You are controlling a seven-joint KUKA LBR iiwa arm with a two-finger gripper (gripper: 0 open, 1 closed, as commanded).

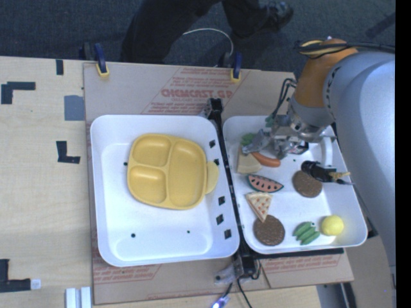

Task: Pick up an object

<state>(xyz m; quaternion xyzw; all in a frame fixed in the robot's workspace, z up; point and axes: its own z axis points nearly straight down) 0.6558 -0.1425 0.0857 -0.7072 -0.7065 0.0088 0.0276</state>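
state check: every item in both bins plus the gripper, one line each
Yellow divided plastic plate: flat, upright, in left white bin.
Orange toy hot dog: lying under the gripper, right white bin.
Watermelon slice: flat.
Pizza slice: flat.
Two brown round cookies: flat, apart.
Green pea pod: lying beside yellow lemon.
Gripper: low over the hot dog, grasp unclear.

The arm is a broad, smooth, rounded grey shell with an orange band above its wrist, thin dark cables trailing alongside, and a small grey-and-black metal gripper at the end.
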